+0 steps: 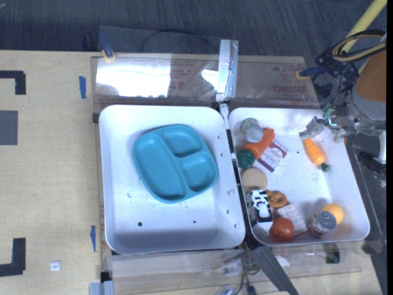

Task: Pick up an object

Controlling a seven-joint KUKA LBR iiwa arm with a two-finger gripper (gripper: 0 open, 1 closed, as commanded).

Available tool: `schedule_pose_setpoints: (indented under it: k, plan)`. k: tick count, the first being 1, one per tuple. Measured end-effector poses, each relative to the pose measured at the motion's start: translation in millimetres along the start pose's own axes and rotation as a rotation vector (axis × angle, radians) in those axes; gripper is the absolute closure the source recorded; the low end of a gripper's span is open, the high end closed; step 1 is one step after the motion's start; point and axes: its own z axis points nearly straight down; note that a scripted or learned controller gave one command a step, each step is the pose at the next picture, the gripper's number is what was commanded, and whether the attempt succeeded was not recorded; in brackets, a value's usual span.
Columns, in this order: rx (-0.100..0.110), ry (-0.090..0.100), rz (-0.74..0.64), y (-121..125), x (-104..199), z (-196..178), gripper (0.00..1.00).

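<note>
Hand state cannot be told; it is seen at 1 o'clock of the right bin. Toy carrot lies just beside: judged light, stiff, best gripped mid-body.

This is a robotics lab, a test cell built for grasping trials rather than a home or shop. A pale wooden counter carries black tape marks and blue tape tabs. Two shallow white bins sit side by side behind a clear plastic shield. Toy foods fill one, and bundled cables hang by the arm over grey carpet.
</note>
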Motion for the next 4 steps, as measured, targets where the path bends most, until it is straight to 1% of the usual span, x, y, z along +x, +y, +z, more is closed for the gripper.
schedule_pose_setpoints:
  k: [1, 2, 3, 4]
  plan:
    - [0.002, 0.000, 0.000, 0, 0, 0, 0.00]
    - [0.039, 0.009, -0.082, 48, 21, -25, 0.00]
    - [0.048, 0.002, 0.287, 41, 34, -30, 0.00]
    - [0.043, 0.005, 0.244, 19, 26, 43, 0.00]
